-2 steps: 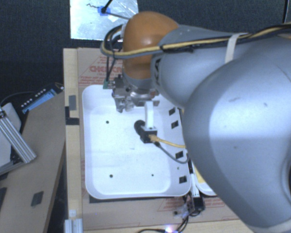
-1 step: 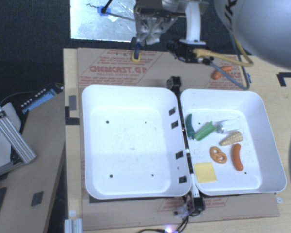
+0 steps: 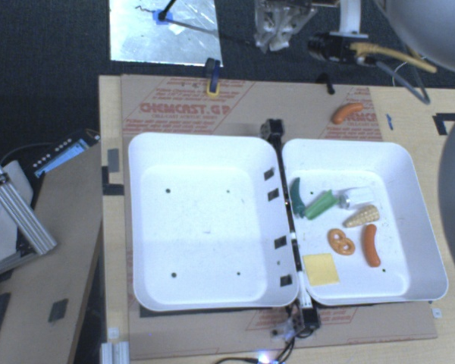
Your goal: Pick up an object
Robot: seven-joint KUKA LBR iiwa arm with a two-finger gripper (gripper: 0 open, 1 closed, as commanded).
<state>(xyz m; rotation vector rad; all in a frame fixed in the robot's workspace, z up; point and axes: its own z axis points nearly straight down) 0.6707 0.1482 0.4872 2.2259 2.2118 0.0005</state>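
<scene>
Hand [image 3: 277,30] hangs above the bench's [image 3: 114,226] far edge, grip state unclear, well apart from the right bin [image 3: 421,203] holding a sausage [image 3: 371,246], pretzel [image 3: 340,241] and cheese slice [image 3: 320,268].

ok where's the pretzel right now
The pretzel lies in the right bin, toward its front, between the yellow cheese slice and the red sausage.

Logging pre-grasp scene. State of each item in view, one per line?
gripper: raised beyond the bins' far edge, nothing seen in it
pretzel: flat in right bin
hot dog: lying in right bin, beside pretzel
corn cob: on its side
green bottle: lying down
yellow square: flat
orange sausage: outside the bins, on the board
left bin: nothing seen inside
</scene>
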